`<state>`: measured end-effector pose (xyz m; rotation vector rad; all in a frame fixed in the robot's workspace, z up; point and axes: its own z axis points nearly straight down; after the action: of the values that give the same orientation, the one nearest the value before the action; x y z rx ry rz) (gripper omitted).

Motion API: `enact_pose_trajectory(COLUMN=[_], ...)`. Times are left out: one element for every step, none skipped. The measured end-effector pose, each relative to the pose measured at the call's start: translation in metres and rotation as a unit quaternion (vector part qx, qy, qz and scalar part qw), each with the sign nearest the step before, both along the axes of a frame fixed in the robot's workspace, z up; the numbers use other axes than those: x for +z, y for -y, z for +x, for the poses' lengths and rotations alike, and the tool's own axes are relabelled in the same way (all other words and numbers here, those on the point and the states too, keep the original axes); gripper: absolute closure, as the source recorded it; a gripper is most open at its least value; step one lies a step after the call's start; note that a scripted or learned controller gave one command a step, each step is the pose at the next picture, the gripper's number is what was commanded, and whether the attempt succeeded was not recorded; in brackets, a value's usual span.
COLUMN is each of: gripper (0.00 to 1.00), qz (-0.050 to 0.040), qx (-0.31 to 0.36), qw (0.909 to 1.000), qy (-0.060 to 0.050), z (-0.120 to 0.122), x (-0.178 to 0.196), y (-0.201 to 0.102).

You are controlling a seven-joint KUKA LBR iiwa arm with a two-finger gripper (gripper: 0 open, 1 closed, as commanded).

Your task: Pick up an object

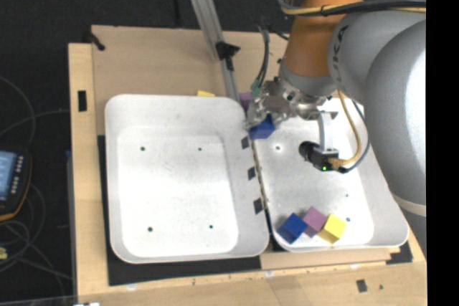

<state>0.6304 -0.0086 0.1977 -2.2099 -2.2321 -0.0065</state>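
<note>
Camera view, fixed overhead at a slant: we use the right bin (pixel 358 226) as our landmark. Its neighbour, the left bin (pixel 179 175), sits flush against its left wall, and the two share a seam that runs down the middle of the bench (pixel 82 154).

We see the arm (pixel 387 82) coming in over the right bin's far right side, orange band (pixel 315 32) above the wrist, with the gripper (pixel 264 118) at the right bin's upper-left corner, close to the seam. A small blue block (pixel 262 129) sits right at the gripper's tip. It looks caught between the fingers, but the fingers are mostly hidden by the wrist hardware, so we can't tell if they are spread or closed on it. We also can't tell if the block is lifted off the bin floor or touching it.

Along the right bin's near edge we count three more blocks in a tight row: a blue cube (pixel 292 227) on the left, a purple cube (pixel 314 219) in the middle, a yellow cube (pixel 334 228) on the right. Neighbours touch or nearly touch. All three lie well apart from the gripper.

Just beyond the right bin's far-left corner, a bit of purple shows beside the gripper, too occluded to identify. A small yellow piece (pixel 206 93) pokes out behind the left bin's far rim.

A black cable end with a green light (pixel 319 156) hangs over the right bin's centre.
</note>
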Motion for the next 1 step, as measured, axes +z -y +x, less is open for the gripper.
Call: enact_pose_trajectory(gripper=[1.00], qz=[-0.0014], qx=[-0.003], qw=[1.0000], qy=[-0.001], z=[0.0032], x=[-0.0013], y=[-0.0035])
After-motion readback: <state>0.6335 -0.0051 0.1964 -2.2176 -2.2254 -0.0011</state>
